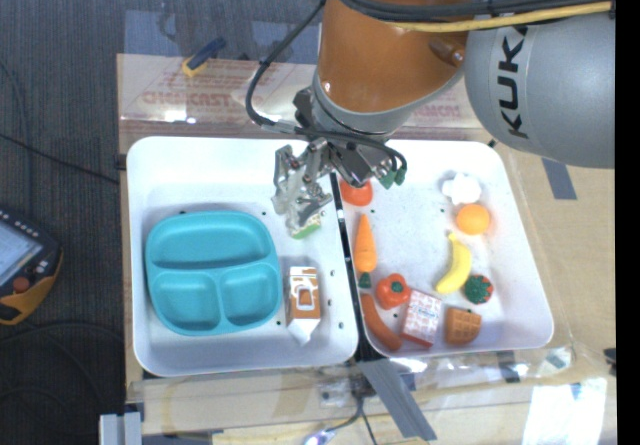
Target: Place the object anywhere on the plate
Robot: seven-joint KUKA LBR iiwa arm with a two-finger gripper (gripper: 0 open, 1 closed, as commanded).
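A teal divided plate (210,268) lies in the left bin (150,173). My gripper (303,213) hangs over the left bin's right side, just past the plate's upper right corner. Its fingers point down and pinch a small pale green object (307,226) at their tips. The object hangs above the bin floor, beside the plate and not over it. The orange wrist band and grey arm hide the bins' back edge.
A small milk carton (303,298) lies right of the plate. The right bin (520,233) holds a carrot (365,243), banana (455,266), orange (473,220), red pepper (392,288), strawberry (478,288), pink box (422,316) and other toy food.
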